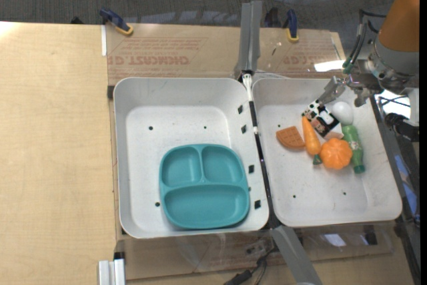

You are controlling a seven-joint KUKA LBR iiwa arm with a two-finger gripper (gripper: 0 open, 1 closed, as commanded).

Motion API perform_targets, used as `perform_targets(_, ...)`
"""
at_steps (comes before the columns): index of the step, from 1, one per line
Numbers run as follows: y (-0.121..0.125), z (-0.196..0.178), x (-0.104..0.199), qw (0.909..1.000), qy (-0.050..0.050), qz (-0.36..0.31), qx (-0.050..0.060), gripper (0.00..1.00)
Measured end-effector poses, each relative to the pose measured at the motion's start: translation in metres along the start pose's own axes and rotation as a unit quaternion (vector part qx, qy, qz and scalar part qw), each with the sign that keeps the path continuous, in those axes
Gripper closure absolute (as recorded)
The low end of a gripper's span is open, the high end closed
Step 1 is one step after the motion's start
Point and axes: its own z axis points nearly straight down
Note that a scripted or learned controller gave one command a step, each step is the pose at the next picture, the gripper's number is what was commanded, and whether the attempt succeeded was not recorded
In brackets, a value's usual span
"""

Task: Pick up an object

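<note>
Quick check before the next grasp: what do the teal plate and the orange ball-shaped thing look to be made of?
The teal plate looks like moulded plastic, smooth and semi-matte: uniform colour, rounded divider ridges, soft sheen. The orange ball-shaped thing looks like toy fruit, probably plastic or rubber: even saturated colour and a dull highlight. Whether it is hard or soft cannot be told.

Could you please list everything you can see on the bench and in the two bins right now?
Divided plate: one, teal, left bin.
Orange: one, orange, right bin.
Carrot: one, orange, right bin, left of the orange.
Cracker-like piece: one, brown, right bin, left of the carrot.
Green item: one, green, right of the orange.
White ball: one, white, right bin, top of the cluster.
Black-and-white toy: one, beside the ball.
Bins: two, white, side by side.
Clamps: two, blue and orange, far edge.
Gripper: one, grey, above the right bin.
</note>
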Motion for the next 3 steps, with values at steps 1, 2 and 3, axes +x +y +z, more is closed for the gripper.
perform_targets(1, 0.015, 0.111, 0.006, 0.9980, 0.001, -0.064, -0.001, 0.00)
perform_targets(2, 0.017, 0.096, 0.004, 0.9980, -0.001, -0.063, -0.005, 1.00)
perform_targets(3, 0.041, 0.005, 0.044, 0.9922, -0.001, -0.125, -0.002, 1.00)
